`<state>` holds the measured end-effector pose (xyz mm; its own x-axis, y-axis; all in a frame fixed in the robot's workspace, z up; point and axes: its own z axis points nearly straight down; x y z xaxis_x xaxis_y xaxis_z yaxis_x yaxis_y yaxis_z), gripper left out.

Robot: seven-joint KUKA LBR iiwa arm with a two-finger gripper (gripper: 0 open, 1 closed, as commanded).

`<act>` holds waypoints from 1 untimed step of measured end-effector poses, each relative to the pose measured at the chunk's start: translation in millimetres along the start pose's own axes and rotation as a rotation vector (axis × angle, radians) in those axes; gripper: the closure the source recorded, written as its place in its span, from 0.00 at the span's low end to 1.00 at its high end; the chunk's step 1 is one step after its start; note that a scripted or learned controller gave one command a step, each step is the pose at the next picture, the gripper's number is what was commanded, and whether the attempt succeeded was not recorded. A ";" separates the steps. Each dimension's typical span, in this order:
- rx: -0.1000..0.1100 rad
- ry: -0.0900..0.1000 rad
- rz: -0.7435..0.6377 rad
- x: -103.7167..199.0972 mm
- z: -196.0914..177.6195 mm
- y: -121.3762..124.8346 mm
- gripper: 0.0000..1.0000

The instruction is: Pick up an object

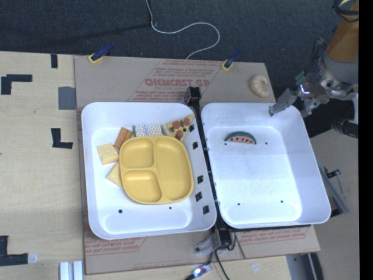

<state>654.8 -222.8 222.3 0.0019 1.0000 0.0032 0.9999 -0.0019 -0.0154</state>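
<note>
Camera view shows the gripper [284,104] hovering over the right bin's [303,174] far right corner, jaws' spread unclear; the watermelon slice [240,138] lies apart, near that bin's far wall.

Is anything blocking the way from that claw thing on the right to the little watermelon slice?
Nothing visible does. The gripper hangs at the right bin's far right corner, and bare white floor lies between it and the watermelon slice.
</note>
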 end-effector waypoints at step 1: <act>-0.014 -0.003 -0.003 0.4 -9.5 2.7 0.00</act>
<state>657.7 -222.4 231.7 -0.0012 1.0000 -0.0002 1.0000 0.0012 -0.0013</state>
